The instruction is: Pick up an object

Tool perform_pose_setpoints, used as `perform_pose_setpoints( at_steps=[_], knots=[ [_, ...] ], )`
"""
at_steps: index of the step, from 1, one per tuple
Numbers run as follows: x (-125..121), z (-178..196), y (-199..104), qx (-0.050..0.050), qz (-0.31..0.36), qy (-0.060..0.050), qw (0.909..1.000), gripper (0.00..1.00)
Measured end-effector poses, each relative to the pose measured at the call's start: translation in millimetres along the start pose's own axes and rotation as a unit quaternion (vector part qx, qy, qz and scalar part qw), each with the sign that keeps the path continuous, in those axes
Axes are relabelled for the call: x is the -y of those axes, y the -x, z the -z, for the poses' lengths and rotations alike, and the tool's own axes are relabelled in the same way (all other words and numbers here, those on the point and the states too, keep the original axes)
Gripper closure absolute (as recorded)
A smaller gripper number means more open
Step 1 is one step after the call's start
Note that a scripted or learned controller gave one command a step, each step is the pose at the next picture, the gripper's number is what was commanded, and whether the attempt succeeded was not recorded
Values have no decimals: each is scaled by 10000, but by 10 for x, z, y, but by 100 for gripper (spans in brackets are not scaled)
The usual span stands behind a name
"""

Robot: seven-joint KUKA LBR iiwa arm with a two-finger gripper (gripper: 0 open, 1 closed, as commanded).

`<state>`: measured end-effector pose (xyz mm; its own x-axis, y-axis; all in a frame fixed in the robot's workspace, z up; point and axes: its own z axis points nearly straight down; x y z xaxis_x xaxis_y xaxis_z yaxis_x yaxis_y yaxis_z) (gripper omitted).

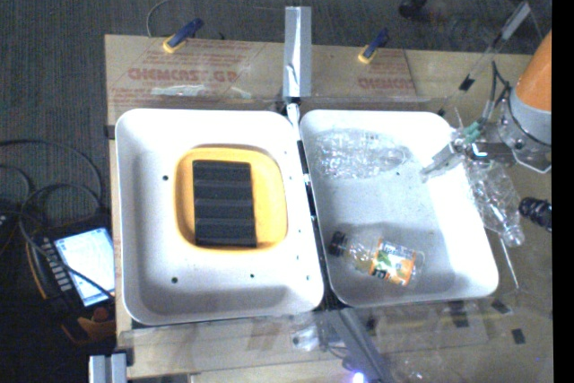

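Camera view: two white bins on table (pixel 134 67).
Bottle (pixel 381 261): lower centre of right bin (pixel 448 282), lying flat; rigid, light, smooth plastic, likely slippery; grip across body.
Clear wrapper (pixel 357 153): upper part, crinkly, flimsy.
Tool (pixel 466 146): right edge; opening cannot be told.

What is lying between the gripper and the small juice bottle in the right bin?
In the camera view, only bare white bin floor lies between the gripper and the juice bottle.

Single fixed camera above bench (pixel 126 76), looking down (slanted) on both bins (pixel 134 220).
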<state>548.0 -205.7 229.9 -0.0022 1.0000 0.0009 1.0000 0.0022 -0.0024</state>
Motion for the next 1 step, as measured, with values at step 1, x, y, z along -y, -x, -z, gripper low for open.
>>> perform_pose_setpoints(
  at_steps=[1],
  knots=[
    [-137, 40, -69, -1, -16, 4, 10000, 0]
  ],
)
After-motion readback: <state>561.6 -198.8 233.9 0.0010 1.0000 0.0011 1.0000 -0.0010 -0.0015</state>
